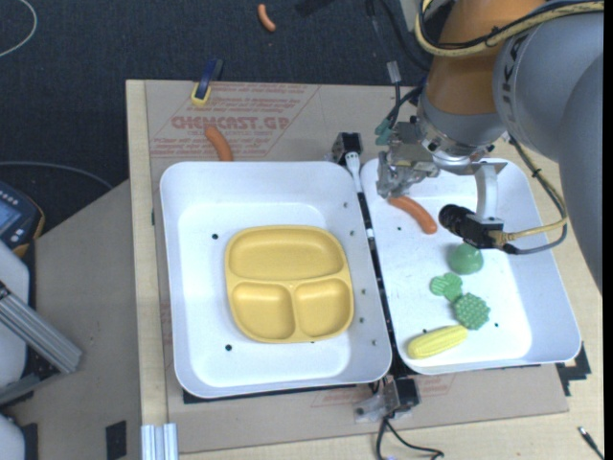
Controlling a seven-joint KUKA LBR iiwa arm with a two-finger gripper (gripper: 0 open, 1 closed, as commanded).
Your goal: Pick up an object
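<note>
Camera view showed the grey two-finger gripper lowered into the far left corner of the right-hand shallow white bin, directly over the near end of a small orange sausage-shaped toy. The sausage lay on the bin floor with its long axis running from about 10 o'clock to 4 o'clock; its upper left end sat at the fingertips and the rest of it trailed away toward 4 o'clock from the tool. Whether the tool was released or clenched could not be told, as the wrist housing and its fittings obscured the tips, and no object was seen between them. In my judgement the coming move turned on this offset: the tool stood over the sausage's end, not its middle, so a closure there risked a pinch on the tip only.

Other candidates lay farther off at 4 to 5 o'clock from the tool: a round green toy, a green leafy piece, a knobbly green piece, and a yellow corn cob toy near the front wall. The left-hand white bin held a yellow three-compartment plastic tray, well apart from the tool.
</note>
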